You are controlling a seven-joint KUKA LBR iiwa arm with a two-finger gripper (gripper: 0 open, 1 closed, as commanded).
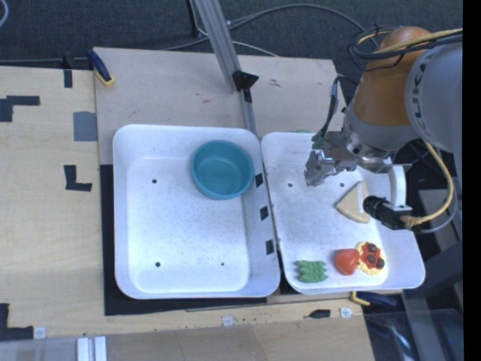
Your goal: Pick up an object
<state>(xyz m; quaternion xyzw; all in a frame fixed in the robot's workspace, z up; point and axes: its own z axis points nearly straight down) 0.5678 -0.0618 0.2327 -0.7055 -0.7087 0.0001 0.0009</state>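
My end effector (pixel 325 165): hangs over the upper part of the right bin (pixel 297 216); whether it is spread or pressed together, I cannot tell. Nothing visible in its grip.

Wedge (pixel 352 204): pale, lying just beside my end effector, toward the bin's right side. Nearest candidate.

Red piece (pixel 346 261) and yellow piece with dark spots (pixel 370 258): touching, at the bin's near right corner.

Green piece (pixel 311 271): near front edge, apart from the red piece.

Left bin (pixel 143 224): holds a blue bowl (pixel 222 169) at its far right.

Table (pixel 45 201): bears both bins.

Progress: as I judge it, no pick made; descent, closing and lift all remain.
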